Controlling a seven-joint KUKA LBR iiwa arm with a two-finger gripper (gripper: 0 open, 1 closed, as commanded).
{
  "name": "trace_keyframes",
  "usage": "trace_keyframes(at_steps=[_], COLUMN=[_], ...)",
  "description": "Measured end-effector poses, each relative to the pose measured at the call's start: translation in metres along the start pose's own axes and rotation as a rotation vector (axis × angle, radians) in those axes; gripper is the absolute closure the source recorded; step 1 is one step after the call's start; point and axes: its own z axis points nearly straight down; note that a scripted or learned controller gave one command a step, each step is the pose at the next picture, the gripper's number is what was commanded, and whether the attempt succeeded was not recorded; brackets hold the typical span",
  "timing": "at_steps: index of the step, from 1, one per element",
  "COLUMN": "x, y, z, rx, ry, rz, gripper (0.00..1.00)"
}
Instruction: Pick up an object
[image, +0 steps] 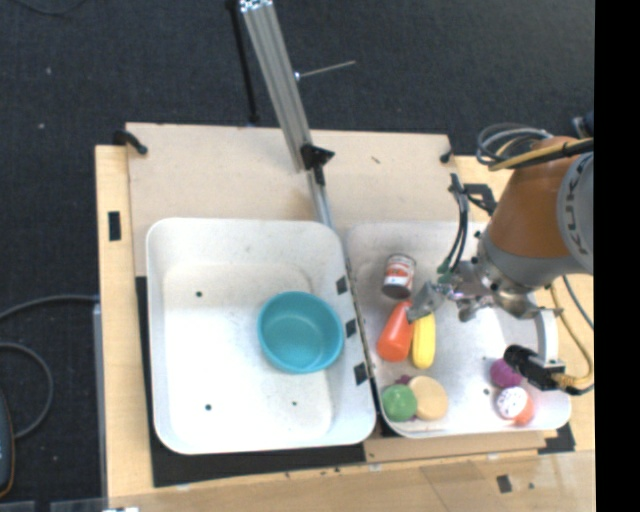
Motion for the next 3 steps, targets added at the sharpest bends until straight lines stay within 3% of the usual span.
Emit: trace_keyframes(at_steps=[1, 2, 3], x=[0.002, 0.001, 0.001], y=[0.0, 0.001, 0.004], z=[0.036, 0.025, -0.04], rx=[-0.016, -0.022, -0.013], ry=[0.0, 0.0, -0.001], rz=[0.001, 0.007, -0.005], gripper=[0.0, 1.0, 1.0])
